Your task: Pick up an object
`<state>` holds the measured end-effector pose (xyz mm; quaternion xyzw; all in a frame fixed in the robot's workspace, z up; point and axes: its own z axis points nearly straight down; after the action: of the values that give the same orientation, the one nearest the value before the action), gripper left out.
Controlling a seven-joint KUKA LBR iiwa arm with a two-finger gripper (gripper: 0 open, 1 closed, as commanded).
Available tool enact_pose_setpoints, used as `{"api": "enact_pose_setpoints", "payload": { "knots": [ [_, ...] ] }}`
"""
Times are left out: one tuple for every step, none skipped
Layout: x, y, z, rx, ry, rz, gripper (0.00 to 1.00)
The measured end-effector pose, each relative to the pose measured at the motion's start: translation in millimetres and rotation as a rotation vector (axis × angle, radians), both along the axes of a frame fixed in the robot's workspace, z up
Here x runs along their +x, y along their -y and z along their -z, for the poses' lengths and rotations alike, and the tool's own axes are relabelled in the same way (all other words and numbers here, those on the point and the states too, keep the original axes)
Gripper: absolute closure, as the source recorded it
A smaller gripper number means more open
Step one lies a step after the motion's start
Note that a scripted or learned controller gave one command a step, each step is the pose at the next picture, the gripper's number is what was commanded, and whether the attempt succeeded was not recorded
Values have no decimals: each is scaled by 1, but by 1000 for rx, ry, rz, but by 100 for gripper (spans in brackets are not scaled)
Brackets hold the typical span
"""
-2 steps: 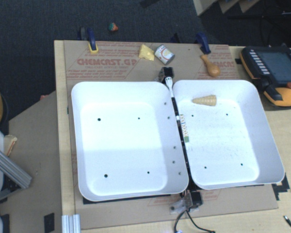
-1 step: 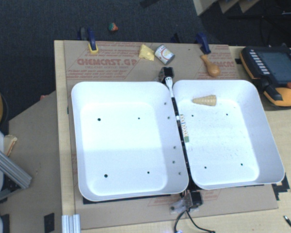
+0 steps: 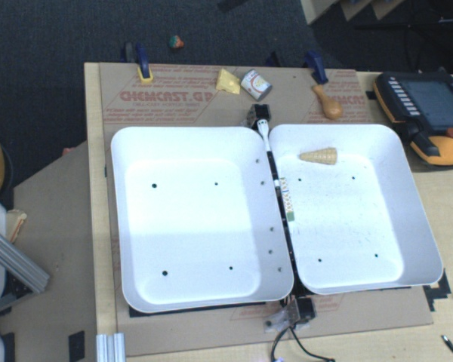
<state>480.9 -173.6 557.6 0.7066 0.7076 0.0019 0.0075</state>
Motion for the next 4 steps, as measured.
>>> {"api": "enact_pose_setpoints", "payload": {
  "knots": [
    [0,0,1,0,-2,0,0],
    [1,0,-11,-3,5,0,100],
    [69,-43,145,12,-28,-5,100],
    [36,-104,18,8,4,-6,100]
  ]
}}
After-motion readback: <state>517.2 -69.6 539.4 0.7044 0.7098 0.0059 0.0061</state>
